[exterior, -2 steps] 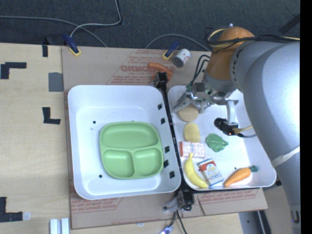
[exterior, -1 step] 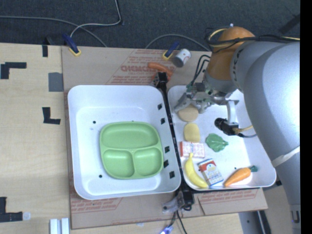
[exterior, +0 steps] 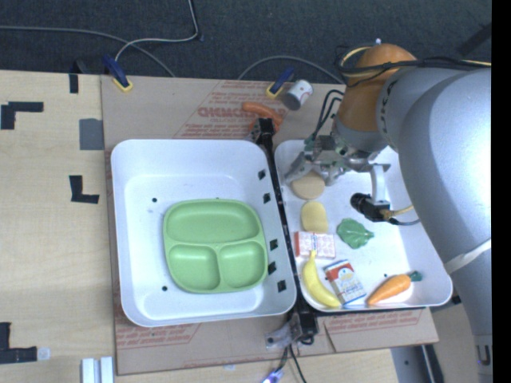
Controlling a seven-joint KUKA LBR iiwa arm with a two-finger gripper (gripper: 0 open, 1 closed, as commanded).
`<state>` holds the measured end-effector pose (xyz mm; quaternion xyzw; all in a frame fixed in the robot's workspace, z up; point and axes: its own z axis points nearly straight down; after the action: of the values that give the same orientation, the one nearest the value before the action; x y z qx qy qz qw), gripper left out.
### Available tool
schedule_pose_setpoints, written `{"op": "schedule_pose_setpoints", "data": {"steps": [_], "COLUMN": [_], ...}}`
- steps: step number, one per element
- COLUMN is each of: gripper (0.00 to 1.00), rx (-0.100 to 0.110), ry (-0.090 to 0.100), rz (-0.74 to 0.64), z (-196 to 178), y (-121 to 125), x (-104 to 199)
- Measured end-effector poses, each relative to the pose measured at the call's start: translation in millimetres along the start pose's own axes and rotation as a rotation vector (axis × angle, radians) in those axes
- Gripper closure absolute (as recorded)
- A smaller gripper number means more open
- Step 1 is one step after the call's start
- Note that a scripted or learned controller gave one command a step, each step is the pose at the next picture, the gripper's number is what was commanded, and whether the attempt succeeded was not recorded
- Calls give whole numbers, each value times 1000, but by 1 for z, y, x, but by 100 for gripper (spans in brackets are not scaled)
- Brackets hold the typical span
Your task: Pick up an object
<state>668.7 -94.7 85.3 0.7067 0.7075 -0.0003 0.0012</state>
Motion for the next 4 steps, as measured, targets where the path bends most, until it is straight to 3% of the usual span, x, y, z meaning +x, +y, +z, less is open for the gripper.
{"op": "schedule_pose_setpoints", "data": {"steps": [4], "gripper": [0], "rx": [0], "ry": [1], "rz": [0], "z": [0], "y": [0], "x": [-6]}}
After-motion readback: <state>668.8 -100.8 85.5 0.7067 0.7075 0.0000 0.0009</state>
